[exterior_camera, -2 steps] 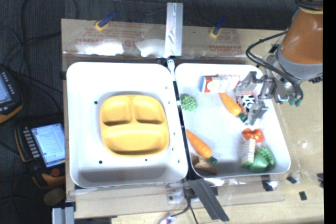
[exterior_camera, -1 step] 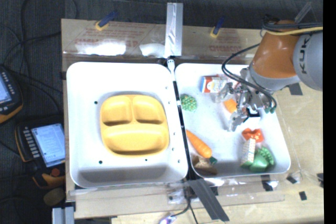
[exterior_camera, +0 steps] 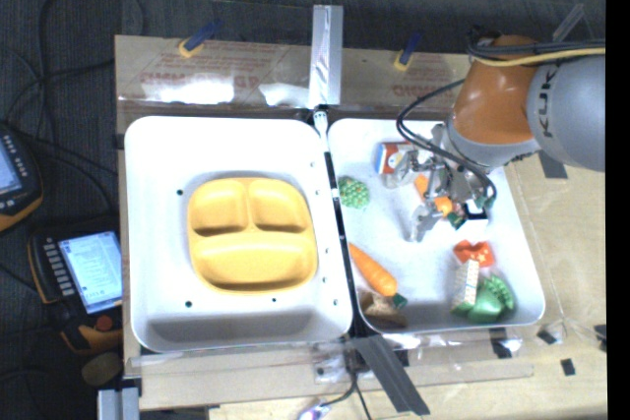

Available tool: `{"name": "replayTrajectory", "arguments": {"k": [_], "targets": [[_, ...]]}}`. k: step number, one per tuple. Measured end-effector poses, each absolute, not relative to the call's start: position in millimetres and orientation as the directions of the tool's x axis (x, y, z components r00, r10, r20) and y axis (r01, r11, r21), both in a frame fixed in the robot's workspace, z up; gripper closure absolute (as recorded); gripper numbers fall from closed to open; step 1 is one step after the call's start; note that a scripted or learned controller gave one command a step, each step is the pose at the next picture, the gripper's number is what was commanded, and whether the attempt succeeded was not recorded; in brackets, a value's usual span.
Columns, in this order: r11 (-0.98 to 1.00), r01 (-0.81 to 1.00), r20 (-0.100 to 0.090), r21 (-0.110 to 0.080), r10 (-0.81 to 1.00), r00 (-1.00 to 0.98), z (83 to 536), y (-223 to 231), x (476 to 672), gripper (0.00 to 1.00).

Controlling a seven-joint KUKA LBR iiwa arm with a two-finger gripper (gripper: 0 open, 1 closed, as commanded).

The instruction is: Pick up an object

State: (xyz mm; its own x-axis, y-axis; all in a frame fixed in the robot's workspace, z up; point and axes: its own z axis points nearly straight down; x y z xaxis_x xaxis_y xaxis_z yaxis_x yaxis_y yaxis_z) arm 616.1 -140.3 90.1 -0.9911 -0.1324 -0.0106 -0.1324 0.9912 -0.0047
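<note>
1. The claw point(exterior_camera: 425, 223) hangs over the middle of the right bin point(exterior_camera: 522, 251), in the right half of the frame. It points down at bare white floor, with its metal parts and orange fittings bunched together; whether it is open or closed cannot be told from this slant, and nothing can be made out between its tips.

2. No one object is singled out. The candidates lie scattered around the right bin's edges: a green ball-like toy point(exterior_camera: 353, 194) near the divider at the frame's centre, a carrot point(exterior_camera: 374, 271) below it beside a brown piece point(exterior_camera: 379, 306) in the lower corner, a red-and-white can point(exterior_camera: 394, 162) just above and left of the claw, and a red, white and green cluster point(exterior_camera: 477, 285) at lower right.

3. The claw seems placed over the open gap, probably because a straight descent there meets the least clutter; the can is its nearest target.

4. The left bin point(exterior_camera: 157, 211) holds a yellow divided tray point(exterior_camera: 253, 233), well apart from the arm.

5. The bin walls crowd the carrot and cluster, leaving little finger room. A black cable point(exterior_camera: 423, 108) loops over the desk near the wrist.
</note>
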Motion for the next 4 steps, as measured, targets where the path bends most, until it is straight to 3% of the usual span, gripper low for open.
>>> {"name": "replayTrajectory", "arguments": {"k": [1,2,4], "targets": [[0.991,-0.133,-0.016,-0.009,-0.133,-0.991,101.9,-139.9,618.2,1.00],[0.997,-0.072,-0.005,0.000,-0.072,-0.997,229.1,-74.6,617.1,1.00],[0.997,-0.073,-0.011,-0.005,-0.073,-0.997,248.3,-74.0,619.1,1.00]]}}
